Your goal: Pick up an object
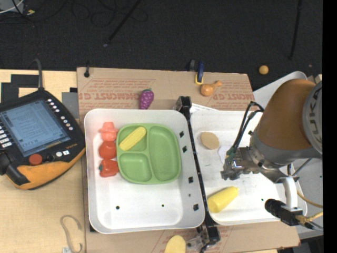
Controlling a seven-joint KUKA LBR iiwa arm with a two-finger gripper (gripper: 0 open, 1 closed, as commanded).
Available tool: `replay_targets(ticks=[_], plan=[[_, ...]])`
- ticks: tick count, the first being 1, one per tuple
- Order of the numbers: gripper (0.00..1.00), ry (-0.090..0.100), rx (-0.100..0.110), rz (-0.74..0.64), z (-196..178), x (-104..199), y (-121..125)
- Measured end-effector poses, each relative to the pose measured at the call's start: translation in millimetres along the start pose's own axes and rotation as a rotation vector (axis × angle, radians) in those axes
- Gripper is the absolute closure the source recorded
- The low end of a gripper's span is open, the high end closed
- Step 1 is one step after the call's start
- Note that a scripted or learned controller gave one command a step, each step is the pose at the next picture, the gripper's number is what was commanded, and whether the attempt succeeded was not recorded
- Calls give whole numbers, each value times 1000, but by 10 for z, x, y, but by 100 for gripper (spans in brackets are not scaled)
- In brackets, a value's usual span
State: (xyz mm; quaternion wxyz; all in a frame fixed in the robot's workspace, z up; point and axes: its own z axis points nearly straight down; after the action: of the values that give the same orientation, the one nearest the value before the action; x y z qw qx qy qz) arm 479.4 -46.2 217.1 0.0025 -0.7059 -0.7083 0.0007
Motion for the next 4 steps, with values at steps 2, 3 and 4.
replay_targets(ticks=[2, 3, 4], plan=[[100, -1, -2, 0, -131, 1072, 144], [100, -2, -2, 2, -188, 1018, 100], [100, -3, -1, 5, -135, 866, 96]])
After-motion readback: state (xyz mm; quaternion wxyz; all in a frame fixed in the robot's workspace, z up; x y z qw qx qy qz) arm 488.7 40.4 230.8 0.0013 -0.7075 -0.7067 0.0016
